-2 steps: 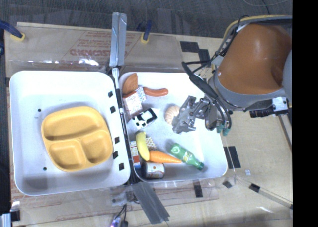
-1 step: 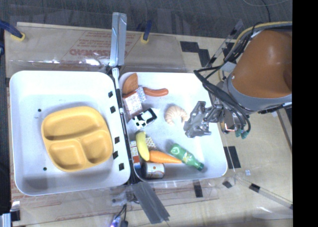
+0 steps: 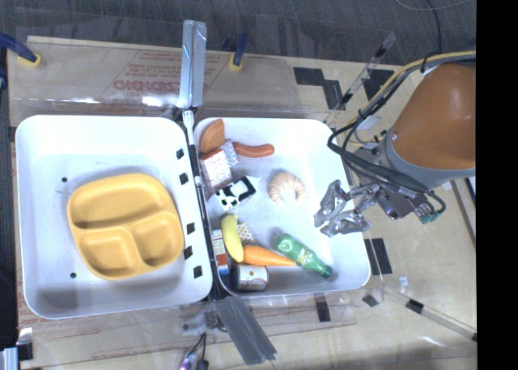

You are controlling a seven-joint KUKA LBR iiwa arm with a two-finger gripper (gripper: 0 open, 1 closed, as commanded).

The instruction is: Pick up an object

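My gripper (image 3: 327,214) hangs over the right side of the right bin (image 3: 344,267), open, with nothing between its fingers. It is over bare bin floor, right of a beige croissant (image 3: 286,185) and above a green bottle (image 3: 304,254) lying on its side. Further left lie an orange carrot (image 3: 265,257), a yellow banana (image 3: 232,238), a tin can (image 3: 252,278), a black-and-white item (image 3: 236,192), a small packet (image 3: 216,169), a sausage (image 3: 252,150) and a brown bread piece (image 3: 211,135).
The left bin (image 3: 40,279) holds a yellow compartment tray (image 3: 124,223). A metal divider (image 3: 193,65) stands between the bins at the back. Cables (image 3: 364,117) run from the arm beside the right bin's far corner.
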